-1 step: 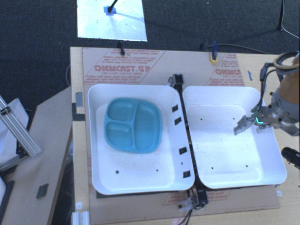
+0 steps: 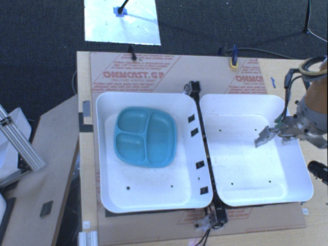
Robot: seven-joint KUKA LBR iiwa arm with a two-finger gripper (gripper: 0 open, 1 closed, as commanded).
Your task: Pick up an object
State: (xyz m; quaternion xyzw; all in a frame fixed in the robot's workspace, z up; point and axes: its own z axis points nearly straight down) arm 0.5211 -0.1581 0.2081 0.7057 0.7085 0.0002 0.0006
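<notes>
A light blue divided plate (image 2: 145, 136) lies flat in the left white bin (image 2: 128, 193), towards its back left. My gripper (image 2: 274, 138) hangs over the right side of the right white bin (image 2: 246, 188), far from the plate. Its two fingers stand apart and point down at the bin floor, with nothing between them. The grey arm with its orange band (image 2: 313, 68) comes in from the right edge.
A black hinge strip (image 2: 201, 147) runs between the two bins. The bins rest on a board printed with red letters (image 2: 133, 75). A shiny metal sheet (image 2: 122, 15) lies on the dark floor behind the bench.
</notes>
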